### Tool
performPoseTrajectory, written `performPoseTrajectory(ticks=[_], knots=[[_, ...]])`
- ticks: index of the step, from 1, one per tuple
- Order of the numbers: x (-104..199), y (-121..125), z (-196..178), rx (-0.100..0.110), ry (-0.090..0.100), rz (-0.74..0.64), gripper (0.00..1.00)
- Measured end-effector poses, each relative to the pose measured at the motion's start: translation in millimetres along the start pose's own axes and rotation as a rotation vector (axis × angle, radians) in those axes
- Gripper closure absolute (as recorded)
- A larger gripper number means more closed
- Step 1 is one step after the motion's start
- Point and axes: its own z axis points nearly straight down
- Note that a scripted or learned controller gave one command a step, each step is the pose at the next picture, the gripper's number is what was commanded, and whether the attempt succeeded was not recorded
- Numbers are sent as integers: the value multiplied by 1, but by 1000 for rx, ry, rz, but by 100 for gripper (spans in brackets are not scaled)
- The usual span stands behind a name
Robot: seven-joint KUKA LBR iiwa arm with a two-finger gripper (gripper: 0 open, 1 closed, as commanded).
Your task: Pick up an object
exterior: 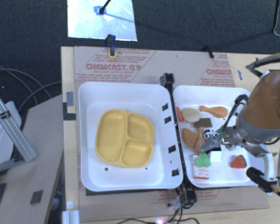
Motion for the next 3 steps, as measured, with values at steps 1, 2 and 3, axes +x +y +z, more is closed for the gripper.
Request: performPoseTrajectory(ticks=[1,2,3], knots=[[9,33,50,-38,-15,11,0],[98,31,-31,-21,-4,-2,0],[53,6,-25,-11,-7,13,0]])
